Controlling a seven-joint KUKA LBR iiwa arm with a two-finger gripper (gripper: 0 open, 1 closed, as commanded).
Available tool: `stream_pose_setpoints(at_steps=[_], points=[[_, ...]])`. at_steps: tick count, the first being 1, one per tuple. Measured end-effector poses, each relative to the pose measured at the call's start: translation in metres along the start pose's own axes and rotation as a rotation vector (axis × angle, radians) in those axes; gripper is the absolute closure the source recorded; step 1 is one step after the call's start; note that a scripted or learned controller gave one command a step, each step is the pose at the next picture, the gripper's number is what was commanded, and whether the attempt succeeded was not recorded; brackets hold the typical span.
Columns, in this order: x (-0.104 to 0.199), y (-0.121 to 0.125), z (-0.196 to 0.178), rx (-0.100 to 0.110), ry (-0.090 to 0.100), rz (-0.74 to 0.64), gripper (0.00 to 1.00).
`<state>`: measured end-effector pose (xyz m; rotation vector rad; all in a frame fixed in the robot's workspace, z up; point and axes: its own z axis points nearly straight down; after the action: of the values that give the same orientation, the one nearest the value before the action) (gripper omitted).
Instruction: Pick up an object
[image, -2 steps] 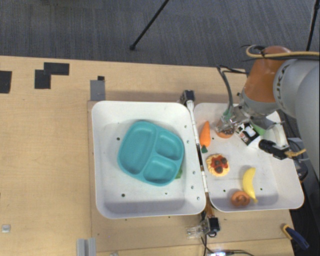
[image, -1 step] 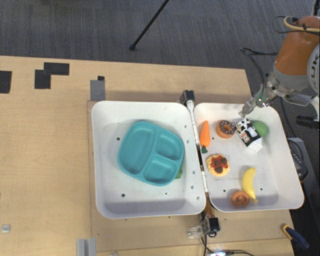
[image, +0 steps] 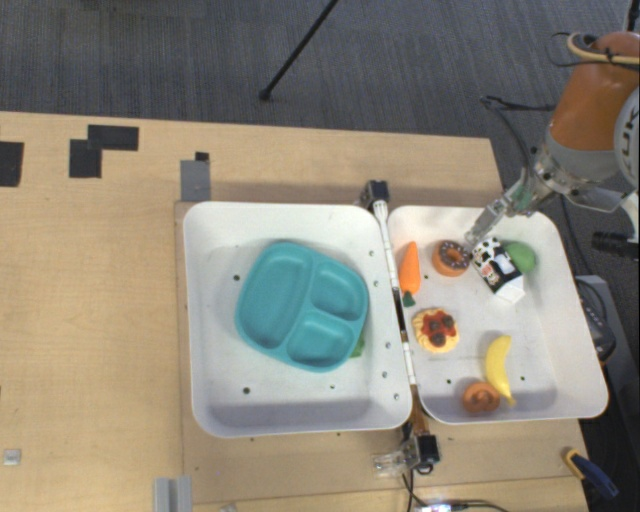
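Gripper (image: 478, 243), finger state unclear, hovers in right white bin (image: 570, 300) between brown round donut toy (image: 451, 257) and black-white carton (image: 496, 268); crowding risks nudging both, clean miss.

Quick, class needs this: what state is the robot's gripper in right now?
Gripper: over the right bin beside the donut; open or closed cannot be told.

Grey KUKA arm (image: 600, 110) entered from the two o'clock corner, broad rounded orange band (image: 592, 100) above a pale grey wrist, slim silver-grey end effector (image: 472, 243) tapered toward dark tips, thin black cables trailed beside it
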<state>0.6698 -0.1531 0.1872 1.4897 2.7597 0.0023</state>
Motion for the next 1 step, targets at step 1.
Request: stream_pose_setpoints(at_steps=[1], points=[[-0.0174, -0.0117, 0.0860, 0.005, 0.005, -0.089, 0.00]])
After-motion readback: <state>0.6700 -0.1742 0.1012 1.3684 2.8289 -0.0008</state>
